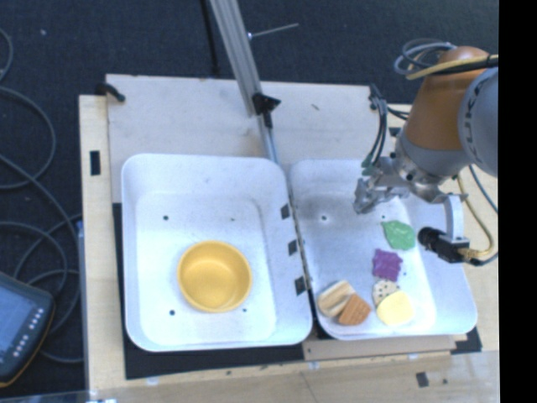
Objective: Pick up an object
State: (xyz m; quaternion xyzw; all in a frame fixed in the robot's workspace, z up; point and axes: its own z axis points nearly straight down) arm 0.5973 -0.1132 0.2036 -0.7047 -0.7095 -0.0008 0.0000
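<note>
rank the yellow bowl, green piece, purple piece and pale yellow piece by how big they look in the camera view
1. yellow bowl, by far the largest
2. pale yellow piece
3. green piece and purple piece: these look too alike to rank

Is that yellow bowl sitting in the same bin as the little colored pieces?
No, the yellow bowl lies alone in the left bin, while the colored pieces lie in the right bin.

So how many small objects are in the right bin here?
6. Green piece near the gripper, purple piece below it, spotted piece, yellow piece, then tan and orange pieces at the front. The arm may hide more.
</note>
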